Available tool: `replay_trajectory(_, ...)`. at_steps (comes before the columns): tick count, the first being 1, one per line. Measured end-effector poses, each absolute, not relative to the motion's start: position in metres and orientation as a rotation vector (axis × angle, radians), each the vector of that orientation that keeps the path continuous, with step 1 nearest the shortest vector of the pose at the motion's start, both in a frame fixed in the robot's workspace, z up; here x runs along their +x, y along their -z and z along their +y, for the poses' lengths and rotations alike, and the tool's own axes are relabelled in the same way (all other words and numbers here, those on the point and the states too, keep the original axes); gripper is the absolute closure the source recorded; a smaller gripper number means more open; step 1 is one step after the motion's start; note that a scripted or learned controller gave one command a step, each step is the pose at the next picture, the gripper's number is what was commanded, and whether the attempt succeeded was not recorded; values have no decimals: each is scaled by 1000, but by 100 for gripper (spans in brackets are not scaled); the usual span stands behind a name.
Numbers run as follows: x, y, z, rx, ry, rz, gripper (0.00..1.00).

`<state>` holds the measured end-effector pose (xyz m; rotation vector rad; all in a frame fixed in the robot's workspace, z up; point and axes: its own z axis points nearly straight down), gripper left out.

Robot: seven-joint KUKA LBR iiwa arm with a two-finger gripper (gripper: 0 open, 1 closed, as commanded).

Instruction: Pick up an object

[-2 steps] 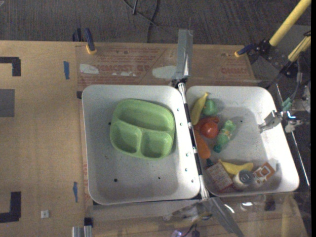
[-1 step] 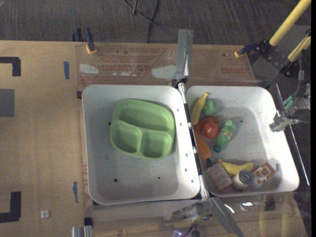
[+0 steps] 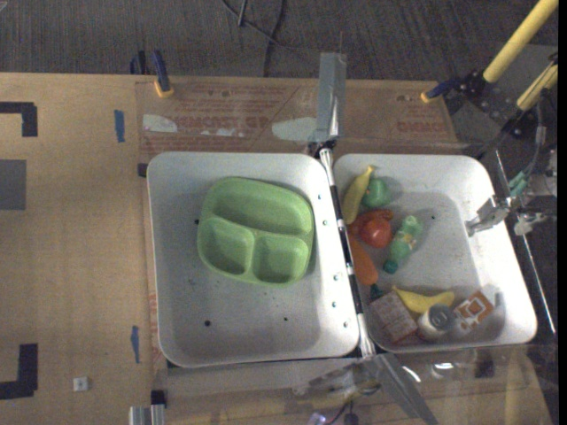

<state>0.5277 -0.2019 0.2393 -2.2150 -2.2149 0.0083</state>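
A plywood worktop [image 3: 80, 264] carries two shallow white bins side by side. The left white bin [image 3: 177, 326] holds a light-green plastic tray with three compartments [image 3: 255, 231], lying flat slightly above the bin's centre. The right white bin [image 3: 496, 237] holds a cluster of small toy items along its left wall and lower edge: a yellow plastic banana [image 3: 357, 193] with its long axis running steeply from upper right to lower left, a green rounded toy [image 3: 378, 192] touching it, a red tomato-like toy [image 3: 375, 230], a small green bottle-shaped toy [image 3: 405, 240], an orange carrot-shaped piece [image 3: 364, 265] against the dividing wall, a second yellow banana-shaped toy [image 3: 423, 299], a brown printed carton [image 3: 392, 317], a white capped container [image 3: 436, 320] and an orange-and-white box [image 3: 476, 309]. The gripper [image 3: 496, 211] hangs at the right rim of this bin; whether it is spread or closed cannot be told, and nothing is seen in it. Every candidate lies to the gripper's left, in the judged direction of the coming reach; the orange-and-white box and white capped container lie nearest, below-left, the bananas farther left.
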Motion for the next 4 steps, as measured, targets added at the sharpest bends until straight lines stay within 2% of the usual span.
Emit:
replay_trajectory(1,565,-148,-147,-2327,-7,-2101,0)
replay_trajectory(2,640,-104,-94,-2165,-3,-2275,0)
replay_trajectory(3,599,-89,-127,-2262,7,-2189,0)
replay_trajectory(4,585,-89,-183,-2337,-4,-2101,0)
